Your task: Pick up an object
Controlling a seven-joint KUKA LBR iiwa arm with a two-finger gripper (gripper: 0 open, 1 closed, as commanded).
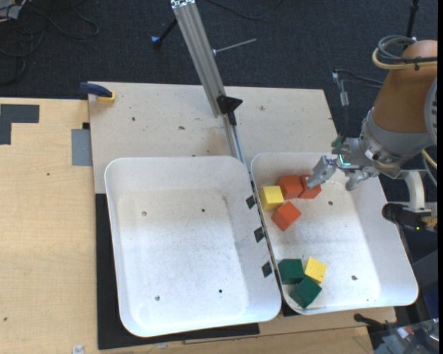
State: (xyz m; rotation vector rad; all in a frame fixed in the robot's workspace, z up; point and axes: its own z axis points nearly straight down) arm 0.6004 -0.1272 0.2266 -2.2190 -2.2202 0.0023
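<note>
Left bin (133,190) bare. In right bin (369,271): yellow cube (272,195), red block (290,185), orange cube (286,215) bunched at 10 o'clock. Gripper (319,176) w/ fingers apart, touching small red block (311,191). Risk: tight cluster, finger prob. shoves the blocks instead of gripping.

From my seat the feed looks evenly lit from overhead, soft and diffuse. The two white bins (177,249) read brightest, close to washing out along their rims, though I see no hard glare spots. Shadows are faint and short, tucked under the blocks right of centre. The dark floor (74,35) across the top of the frame swallows detail. Everything is slightly soft and grainy, with low resolution blurring small edges.
</note>
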